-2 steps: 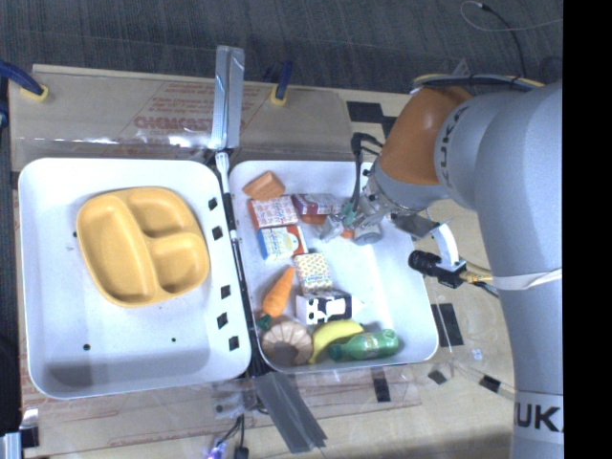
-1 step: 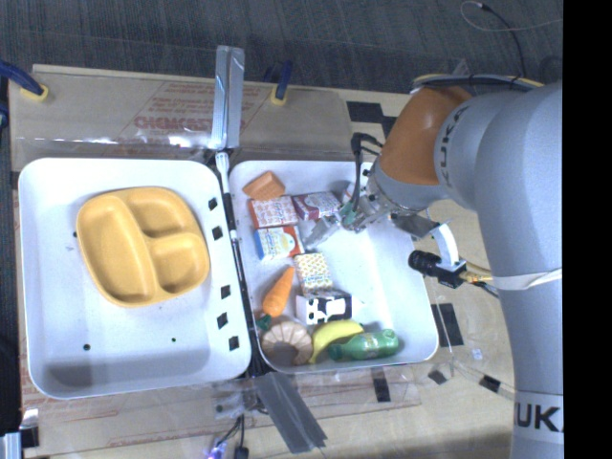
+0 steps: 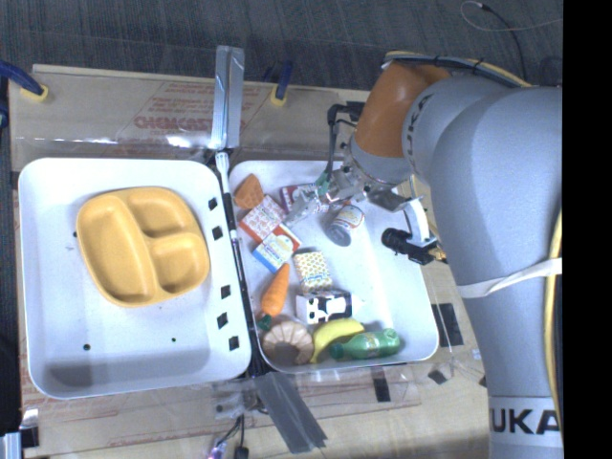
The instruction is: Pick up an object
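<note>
1. Left bin: white and shallow, holding a yellow tray with three compartments.
2. Metal bar: runs along the seam between the two bins at the far side.
3. Blue clamps: on the bench's far edge; another sits at the far left corner.
4. Cable: a thin loop on the dark floor beyond the bench.

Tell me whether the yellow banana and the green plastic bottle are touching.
Touching. The camera view shows the yellow banana lying against the green plastic bottle at the right bin's near edge, with no gap between them.
</note>
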Controlling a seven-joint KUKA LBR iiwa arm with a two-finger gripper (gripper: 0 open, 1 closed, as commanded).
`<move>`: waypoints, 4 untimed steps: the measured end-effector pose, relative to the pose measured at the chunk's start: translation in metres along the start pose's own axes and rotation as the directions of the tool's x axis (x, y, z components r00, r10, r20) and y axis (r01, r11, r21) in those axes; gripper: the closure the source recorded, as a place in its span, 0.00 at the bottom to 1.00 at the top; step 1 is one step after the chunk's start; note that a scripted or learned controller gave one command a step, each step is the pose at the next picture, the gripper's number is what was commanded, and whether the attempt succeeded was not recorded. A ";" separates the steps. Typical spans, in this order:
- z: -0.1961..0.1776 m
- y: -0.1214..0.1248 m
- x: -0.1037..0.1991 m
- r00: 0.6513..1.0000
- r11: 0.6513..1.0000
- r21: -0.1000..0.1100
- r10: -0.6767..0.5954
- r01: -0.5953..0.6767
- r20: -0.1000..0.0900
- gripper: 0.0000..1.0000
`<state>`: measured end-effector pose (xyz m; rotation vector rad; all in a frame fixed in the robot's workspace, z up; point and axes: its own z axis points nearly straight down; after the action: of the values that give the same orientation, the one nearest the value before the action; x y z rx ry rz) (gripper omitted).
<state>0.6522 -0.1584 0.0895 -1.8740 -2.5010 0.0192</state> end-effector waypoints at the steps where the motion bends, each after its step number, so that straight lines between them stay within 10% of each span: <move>1: -0.002 -0.025 -0.032 0.985 0.985 -0.015 -0.173 0.173 0.007 0.00; 2: -0.003 -0.036 -0.042 0.887 0.887 -0.013 -0.462 0.462 0.012 0.00; 3: -0.014 -0.035 -0.041 0.884 0.884 -0.014 -0.466 0.467 0.014 1.00; 4: -0.001 -0.034 0.015 0.970 0.970 -0.014 -0.244 0.244 0.007 1.00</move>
<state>0.6157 -0.1539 0.0908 -1.5588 -2.7227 0.0025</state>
